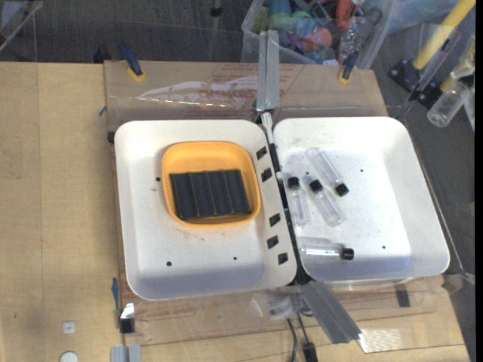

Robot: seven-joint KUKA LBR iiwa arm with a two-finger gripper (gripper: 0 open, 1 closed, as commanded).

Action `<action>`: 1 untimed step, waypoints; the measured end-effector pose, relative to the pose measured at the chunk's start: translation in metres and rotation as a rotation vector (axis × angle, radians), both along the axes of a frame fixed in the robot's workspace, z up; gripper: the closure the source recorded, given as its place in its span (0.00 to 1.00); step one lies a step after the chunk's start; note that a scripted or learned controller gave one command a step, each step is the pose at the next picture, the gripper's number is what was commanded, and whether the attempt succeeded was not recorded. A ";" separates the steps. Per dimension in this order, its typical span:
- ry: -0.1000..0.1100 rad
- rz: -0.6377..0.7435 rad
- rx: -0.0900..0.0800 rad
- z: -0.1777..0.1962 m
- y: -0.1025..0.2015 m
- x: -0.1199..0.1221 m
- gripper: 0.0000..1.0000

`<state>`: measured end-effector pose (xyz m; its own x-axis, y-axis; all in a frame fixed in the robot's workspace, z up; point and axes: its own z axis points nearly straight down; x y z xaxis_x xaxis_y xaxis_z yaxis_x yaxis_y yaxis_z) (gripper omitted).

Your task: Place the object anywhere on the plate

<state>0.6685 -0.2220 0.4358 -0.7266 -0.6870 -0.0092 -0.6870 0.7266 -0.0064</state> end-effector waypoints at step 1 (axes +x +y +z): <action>0.000 0.305 -0.002 0.000 0.000 0.000 1.00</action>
